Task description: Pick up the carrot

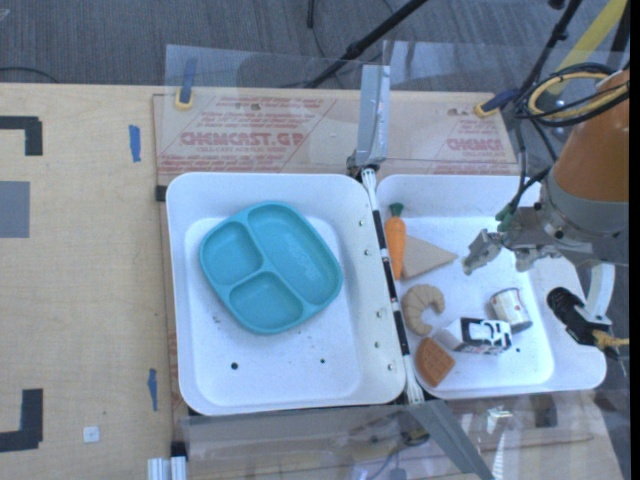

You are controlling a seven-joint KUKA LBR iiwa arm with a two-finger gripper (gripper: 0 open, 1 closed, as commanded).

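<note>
Orange carrot [396, 245] lies along right bin's [572, 373] left wall, touching sandwich wedge [427, 258]; end effector [484, 253] hovers right of wedge, fingers apart, empty

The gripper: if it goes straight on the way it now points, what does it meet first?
Probably the wedge: the gripper points left and it lies first in that line, with the carrot just behind. Its height above the bin is unclear.

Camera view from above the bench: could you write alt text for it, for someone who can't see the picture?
A grey and orange robot arm's gripper hovers over the right white bin, apart from the carrot lying along that bin's left wall. Beside the carrot lie a tan wedge, a croissant and small toys. The left bin holds a blue divided plate.
</note>
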